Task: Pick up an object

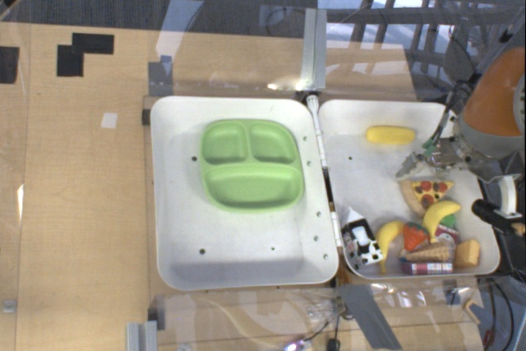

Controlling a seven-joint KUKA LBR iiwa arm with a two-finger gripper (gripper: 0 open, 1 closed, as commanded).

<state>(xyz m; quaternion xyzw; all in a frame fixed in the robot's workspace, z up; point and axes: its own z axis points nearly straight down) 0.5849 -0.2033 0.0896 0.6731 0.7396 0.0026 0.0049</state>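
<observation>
two shallow white bins sit side by side across the middle of the frame. the left bin (177, 259) carries a green divided plate (250, 163) lying flat near its centre. the right bin (353, 177) holds the toys: a yellow oblong piece (389, 136) lies alone toward the upper part of the bin, well apart from the rest, and a pizza slice (427, 194) lies right of centre. along the lower edge of the bin a cluster sits packed close together: a black and white carton (361, 240) at the lower left, a banana (387, 238) just beside it, a red piece (414, 239), a second banana (441, 214) just below the pizza slice, and a tan block (467, 253) at the lower right corner. the arm comes in from the right edge of the frame, and the gripper (429, 155) hangs just above the pizza slice; whether its jaws are parted or closed i cannot tell, and nothing is seen between them.
</observation>
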